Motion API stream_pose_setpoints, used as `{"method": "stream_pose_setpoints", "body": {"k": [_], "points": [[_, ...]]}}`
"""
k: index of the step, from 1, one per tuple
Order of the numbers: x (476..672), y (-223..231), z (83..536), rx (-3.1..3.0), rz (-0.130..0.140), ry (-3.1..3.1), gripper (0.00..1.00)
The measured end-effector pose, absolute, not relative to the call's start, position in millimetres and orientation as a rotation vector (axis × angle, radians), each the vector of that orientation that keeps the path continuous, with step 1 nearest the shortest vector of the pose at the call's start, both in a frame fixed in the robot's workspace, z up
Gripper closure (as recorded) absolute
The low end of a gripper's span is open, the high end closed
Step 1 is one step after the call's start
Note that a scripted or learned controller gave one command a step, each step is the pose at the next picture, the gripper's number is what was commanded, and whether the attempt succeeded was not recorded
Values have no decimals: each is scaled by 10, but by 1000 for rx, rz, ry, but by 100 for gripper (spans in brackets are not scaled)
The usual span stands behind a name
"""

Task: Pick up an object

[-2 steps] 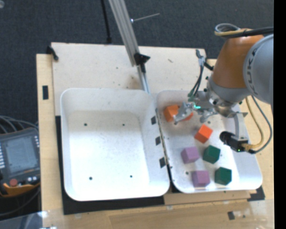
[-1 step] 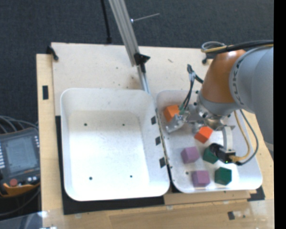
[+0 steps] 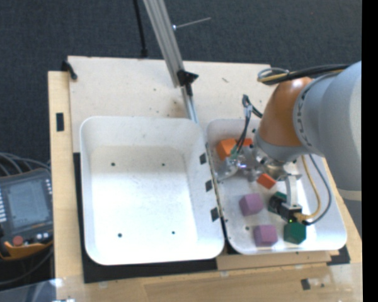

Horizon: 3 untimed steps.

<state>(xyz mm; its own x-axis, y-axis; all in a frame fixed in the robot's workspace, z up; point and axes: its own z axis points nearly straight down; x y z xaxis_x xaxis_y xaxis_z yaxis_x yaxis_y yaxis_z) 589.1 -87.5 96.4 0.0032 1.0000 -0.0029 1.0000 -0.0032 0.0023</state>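
- The arm (image 3: 302,115) leans low into the right bin (image 3: 327,238), tool (image 3: 239,164) down beside an orange block (image 3: 226,148), seemingly to grab it.
- The tool's state I cannot tell.
- Two purple blocks (image 3: 251,204), another orange piece (image 3: 265,181) and a green one (image 3: 295,233) lie loose nearby; the left bin (image 3: 94,131) sits alongside on the surface (image 3: 113,80).

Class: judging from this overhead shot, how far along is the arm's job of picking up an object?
Done: the arm has reached into the right bin; its gripper sits low beside the orange block. In hand: nothing visibly held. Left: grasping and lifting; the purple blocks and green block lie on the bin floor.
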Motion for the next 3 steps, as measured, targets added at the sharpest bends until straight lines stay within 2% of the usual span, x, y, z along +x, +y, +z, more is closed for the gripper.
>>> {"method": "stream_pose_setpoints", "body": {"k": [1, 2, 3], "points": [[5900, -882, 1088, 2228, 5, 2207, 100], [5927, -900, 1737, 2218, 7, 2215, 100], [5939, -930, 2176, 2215, 6, 2220, 100]]}}
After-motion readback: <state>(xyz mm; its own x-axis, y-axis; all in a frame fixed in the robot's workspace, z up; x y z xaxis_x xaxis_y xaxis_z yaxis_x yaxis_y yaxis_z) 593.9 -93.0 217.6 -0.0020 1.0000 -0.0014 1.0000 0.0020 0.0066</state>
